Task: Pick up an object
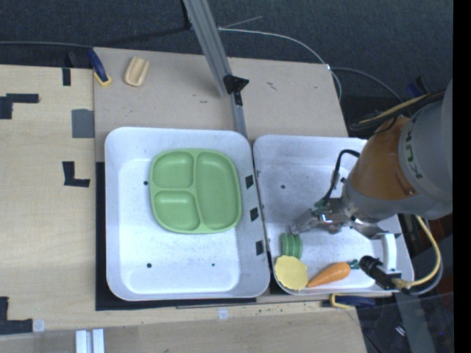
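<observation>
While your pincer (298, 229) hangs just above the small green ribbed object (291, 245) in the right white bin (294, 160), its spread hard to tell, drop straight and centred, clear of the yellow disc (291, 272).

orange plastic carrot (329, 273): lying flat, 5 o'clock corner of right white bin (294, 160) | flat yellow round disc (291, 272): just at carrot's 9 o'clock | small green ribbed object (291, 245): at disc's 12 o'clock, close above it
</observation>
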`<state>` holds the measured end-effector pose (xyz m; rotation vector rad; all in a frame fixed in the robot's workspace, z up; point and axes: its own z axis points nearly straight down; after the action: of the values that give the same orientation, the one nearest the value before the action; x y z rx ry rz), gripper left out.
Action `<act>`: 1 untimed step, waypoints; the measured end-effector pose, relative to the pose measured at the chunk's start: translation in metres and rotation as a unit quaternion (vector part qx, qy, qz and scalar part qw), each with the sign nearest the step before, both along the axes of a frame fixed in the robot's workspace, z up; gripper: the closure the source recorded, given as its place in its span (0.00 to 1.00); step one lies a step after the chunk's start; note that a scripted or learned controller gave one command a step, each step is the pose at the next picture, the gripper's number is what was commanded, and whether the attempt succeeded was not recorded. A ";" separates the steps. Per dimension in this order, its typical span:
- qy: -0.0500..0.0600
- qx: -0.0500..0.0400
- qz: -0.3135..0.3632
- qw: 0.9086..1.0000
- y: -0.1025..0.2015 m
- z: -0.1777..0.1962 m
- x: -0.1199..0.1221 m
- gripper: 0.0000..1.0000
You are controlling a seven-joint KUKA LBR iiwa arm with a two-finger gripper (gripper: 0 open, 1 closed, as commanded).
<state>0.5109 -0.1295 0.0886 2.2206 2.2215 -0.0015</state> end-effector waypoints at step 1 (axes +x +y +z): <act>0.001 0.001 0.001 1.000 0.001 0.010 0.000 1.00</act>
<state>0.5106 -0.1286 0.0991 2.2209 2.2251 -0.0014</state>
